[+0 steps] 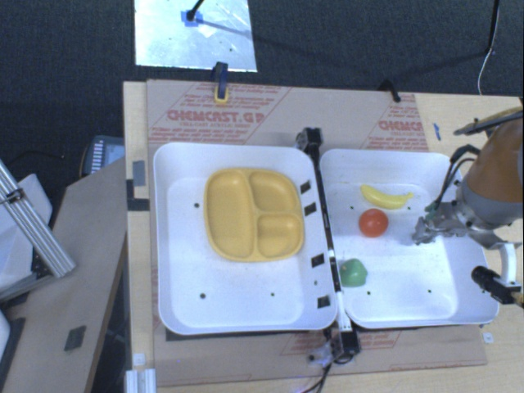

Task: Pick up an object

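- Nothing lifted yet; whole pick left, judging by all items lying on the floor of the right shallow white plastic bin (393, 301).
- Claw (426, 229) low inside that bin, near its right side; can't tell if apart or together.
- Likely target: small round red ball-like fruit (373, 222), mid-bin, left of claw, apart from it.
- Curved yellow plastic banana (386, 196) just behind the fruit; round green object (353, 273) at bin's front-left edge.
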Controlling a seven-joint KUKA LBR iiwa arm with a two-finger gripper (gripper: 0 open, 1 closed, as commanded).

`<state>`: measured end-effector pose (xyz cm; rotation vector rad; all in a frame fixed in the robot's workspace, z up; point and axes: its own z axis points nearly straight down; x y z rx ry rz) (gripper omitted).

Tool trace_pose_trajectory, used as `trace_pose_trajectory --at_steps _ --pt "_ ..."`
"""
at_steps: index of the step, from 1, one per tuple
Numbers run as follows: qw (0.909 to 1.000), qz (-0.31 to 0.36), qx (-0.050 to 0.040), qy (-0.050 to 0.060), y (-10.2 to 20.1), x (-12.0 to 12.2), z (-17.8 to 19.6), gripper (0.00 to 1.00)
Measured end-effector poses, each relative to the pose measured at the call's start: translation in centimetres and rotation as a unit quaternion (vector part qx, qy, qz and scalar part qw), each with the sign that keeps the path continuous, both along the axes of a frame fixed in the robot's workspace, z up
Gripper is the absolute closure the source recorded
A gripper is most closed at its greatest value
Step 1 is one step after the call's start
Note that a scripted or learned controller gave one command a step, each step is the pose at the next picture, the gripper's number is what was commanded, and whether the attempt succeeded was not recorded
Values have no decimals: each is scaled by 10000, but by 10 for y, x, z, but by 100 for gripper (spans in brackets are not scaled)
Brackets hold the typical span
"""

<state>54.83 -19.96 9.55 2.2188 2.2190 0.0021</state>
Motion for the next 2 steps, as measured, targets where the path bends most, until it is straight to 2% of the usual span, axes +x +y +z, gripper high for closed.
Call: trace_pose_trajectory --at_steps 1,2 --pt "10000 21 -7 -22 -2 10 61 100" --pt "10000 22 -4 -11 -5 13 105 100"
